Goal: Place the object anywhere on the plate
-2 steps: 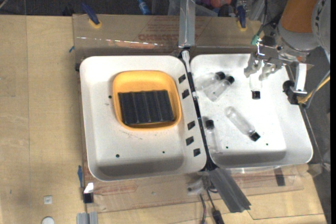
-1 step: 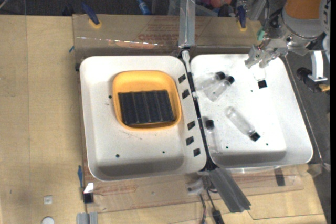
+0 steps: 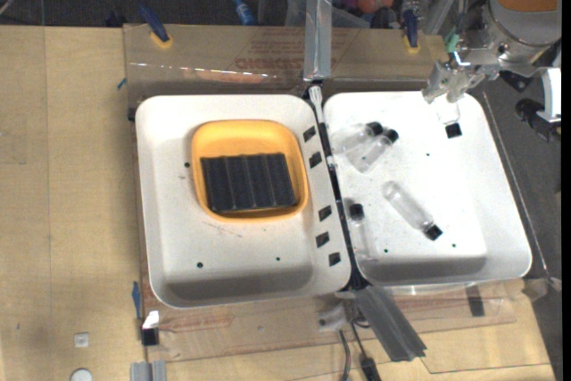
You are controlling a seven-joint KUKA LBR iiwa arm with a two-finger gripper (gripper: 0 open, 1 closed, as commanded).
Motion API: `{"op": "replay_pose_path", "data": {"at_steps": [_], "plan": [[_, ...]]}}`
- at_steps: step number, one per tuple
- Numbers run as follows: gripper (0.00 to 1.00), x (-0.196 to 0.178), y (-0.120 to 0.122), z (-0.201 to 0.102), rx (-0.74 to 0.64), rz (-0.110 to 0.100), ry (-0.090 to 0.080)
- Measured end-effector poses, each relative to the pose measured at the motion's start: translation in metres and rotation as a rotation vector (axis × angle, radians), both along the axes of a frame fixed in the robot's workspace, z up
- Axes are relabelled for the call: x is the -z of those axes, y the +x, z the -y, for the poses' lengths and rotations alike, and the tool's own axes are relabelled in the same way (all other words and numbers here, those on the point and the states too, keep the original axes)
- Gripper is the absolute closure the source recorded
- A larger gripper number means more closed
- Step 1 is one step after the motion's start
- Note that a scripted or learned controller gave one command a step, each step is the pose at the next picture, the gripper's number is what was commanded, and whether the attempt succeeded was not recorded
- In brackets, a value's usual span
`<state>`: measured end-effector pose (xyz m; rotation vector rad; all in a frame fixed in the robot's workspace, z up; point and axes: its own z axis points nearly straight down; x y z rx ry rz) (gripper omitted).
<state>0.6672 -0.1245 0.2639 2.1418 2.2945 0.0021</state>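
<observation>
2 clear vials [image 3: 409, 210] lie loose in the right bin [image 3: 500, 219], with the yellow plate [image 3: 250, 135] in the left bin – nothing picked yet. Above the far right corner, the end effector [image 3: 449, 85] calls for a descent; its spread I cannot tell.

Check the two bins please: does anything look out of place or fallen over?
The clear bottles with black caps in the right bin lie on their sides. A dark ridged block already lies on the yellow plate.
</observation>
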Motion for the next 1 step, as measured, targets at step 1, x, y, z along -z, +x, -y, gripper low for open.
{"op": "replay_pose_path", "data": {"at_steps": [1], "plan": [[1.0, -0.0123, -0.0001, -0.0083, -0.107, 0.001, -0.001]]}}
